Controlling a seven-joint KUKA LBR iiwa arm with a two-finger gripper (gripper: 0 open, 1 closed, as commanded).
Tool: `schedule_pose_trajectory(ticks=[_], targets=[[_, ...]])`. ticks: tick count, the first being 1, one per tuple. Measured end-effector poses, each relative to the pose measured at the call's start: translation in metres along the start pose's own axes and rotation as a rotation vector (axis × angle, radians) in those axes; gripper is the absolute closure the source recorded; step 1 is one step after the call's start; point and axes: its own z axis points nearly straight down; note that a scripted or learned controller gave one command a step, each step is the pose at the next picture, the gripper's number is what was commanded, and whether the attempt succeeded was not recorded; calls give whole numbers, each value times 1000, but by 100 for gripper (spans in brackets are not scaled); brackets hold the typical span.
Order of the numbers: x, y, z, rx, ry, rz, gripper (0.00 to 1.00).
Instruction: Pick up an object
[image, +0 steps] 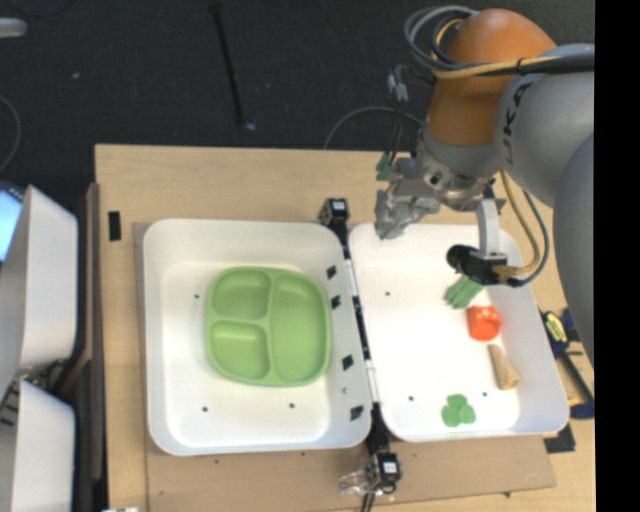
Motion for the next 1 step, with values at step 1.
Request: schedule_pose_trajectory(ticks=[1], targets=[[57, 1, 16, 1, 0, 0, 100]])
